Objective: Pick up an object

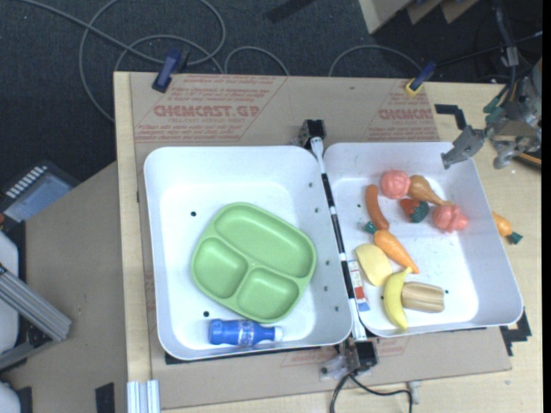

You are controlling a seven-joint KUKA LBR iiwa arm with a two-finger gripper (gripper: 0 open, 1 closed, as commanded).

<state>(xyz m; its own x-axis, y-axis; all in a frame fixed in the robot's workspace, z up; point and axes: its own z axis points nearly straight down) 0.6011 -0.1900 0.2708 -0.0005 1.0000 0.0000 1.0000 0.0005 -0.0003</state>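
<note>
Desk (258, 110) topped with brown cardboard printed in red lettering, standing on dark carpet. Two shallow white bins side by side on it, touching along a shared middle seam. Left bin (164, 188) resting nearer the left edge; right bin (491, 291) reaching nearly to the right edge. Blue clamp (166, 70) gripping the far left corner, a yellow-and-blue clamp (420, 79) on the far edge toward the right. Black clip (313, 131) at the far end of the seam, another black fitting (362, 353) at its near end. Small orange piece (504, 227) lying just outside the right bin's right wall.
</note>
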